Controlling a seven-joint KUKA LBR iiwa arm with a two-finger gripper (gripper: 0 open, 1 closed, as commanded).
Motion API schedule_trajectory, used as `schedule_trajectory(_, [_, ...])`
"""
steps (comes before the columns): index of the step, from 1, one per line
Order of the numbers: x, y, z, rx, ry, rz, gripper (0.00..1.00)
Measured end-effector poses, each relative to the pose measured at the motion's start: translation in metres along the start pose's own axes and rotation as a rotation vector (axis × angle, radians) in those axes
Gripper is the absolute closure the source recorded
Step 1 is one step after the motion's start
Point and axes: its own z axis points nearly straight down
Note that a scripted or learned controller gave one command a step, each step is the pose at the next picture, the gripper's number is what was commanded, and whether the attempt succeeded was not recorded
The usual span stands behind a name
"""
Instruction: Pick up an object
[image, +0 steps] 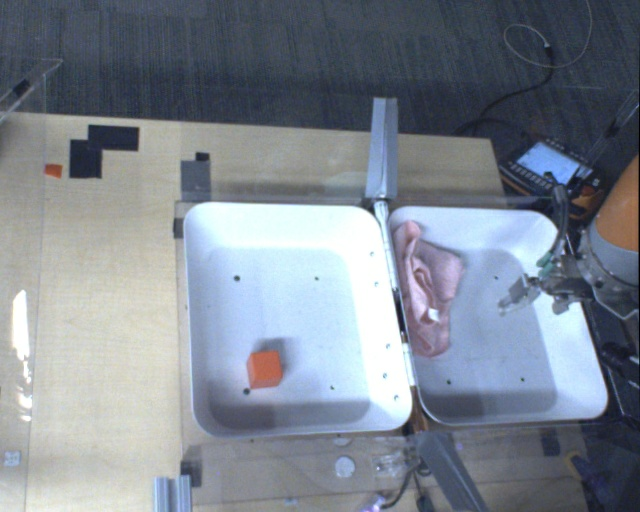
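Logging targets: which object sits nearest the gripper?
The pink cloth, crumpled in the right bin where the gripper hovers. The orange block lies in the left bin.

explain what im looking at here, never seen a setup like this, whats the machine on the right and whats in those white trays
This is a single picture from a camera fixed above a wooden bench, looking down at a slant. Two shallow white bins sit side by side on it. The left bin has a small orange block near its front. The right bin has a crumpled pink cloth lying against its left wall. The machine coming in from the right is a robot arm, grey with an orange band. Its gripper, a two-finger claw, hangs over the right bin, apart from the cloth. Nothing is visibly held. Its job is to pick something up.
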Motion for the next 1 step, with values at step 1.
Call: schedule_trajectory(1, [0.0, 0.0, -0.0001, 0.0, 0.0, 0.0, 0.0])
